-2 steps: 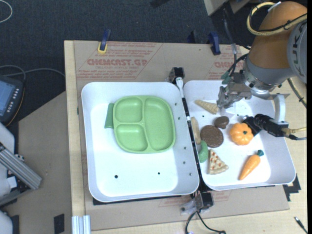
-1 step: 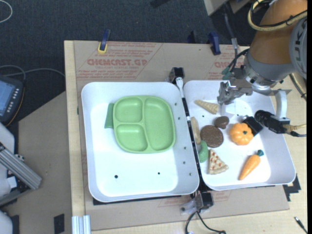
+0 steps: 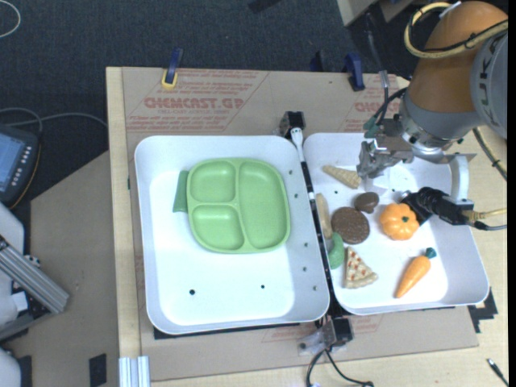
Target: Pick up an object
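My gripper (image 3: 372, 166) hangs over the back of the right bin (image 3: 468, 285), just right of a cream wedge (image 3: 340, 175) and above a small brown cookie (image 3: 367, 201). Nothing shows in its grasp. Further forward lie a large dark round cookie (image 3: 351, 225), an orange pumpkin (image 3: 399, 221), a carrot (image 3: 414, 272) and a pizza slice (image 3: 359, 269). A beige stick (image 3: 323, 214) and a green piece (image 3: 335, 253) lie along the bin's left wall.
The left bin (image 3: 161, 280) holds a green divided plate (image 3: 239, 204) in its back half. The grey and orange arm (image 3: 451, 63) reaches in from the upper right, over the right bin's back corner.
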`<action>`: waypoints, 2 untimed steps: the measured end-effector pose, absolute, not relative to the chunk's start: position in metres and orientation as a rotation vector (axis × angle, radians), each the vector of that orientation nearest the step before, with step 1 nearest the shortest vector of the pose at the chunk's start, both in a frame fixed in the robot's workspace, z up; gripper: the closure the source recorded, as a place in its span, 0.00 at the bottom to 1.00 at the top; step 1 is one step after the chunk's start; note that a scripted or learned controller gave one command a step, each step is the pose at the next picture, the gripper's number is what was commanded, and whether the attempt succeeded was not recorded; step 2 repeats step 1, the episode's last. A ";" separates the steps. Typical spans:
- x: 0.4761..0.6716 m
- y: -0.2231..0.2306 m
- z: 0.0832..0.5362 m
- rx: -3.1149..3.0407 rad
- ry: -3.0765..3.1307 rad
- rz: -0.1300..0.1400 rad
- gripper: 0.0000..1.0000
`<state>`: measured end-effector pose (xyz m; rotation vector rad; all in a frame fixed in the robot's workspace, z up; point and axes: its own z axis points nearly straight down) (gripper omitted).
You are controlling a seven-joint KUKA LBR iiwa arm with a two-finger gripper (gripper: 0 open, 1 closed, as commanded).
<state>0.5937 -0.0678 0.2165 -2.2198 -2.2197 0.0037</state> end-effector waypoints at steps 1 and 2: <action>0.583 -0.072 0.223 -2.220 -2.220 0.001 1.00; 0.583 -0.072 0.223 -2.220 -2.220 0.001 1.00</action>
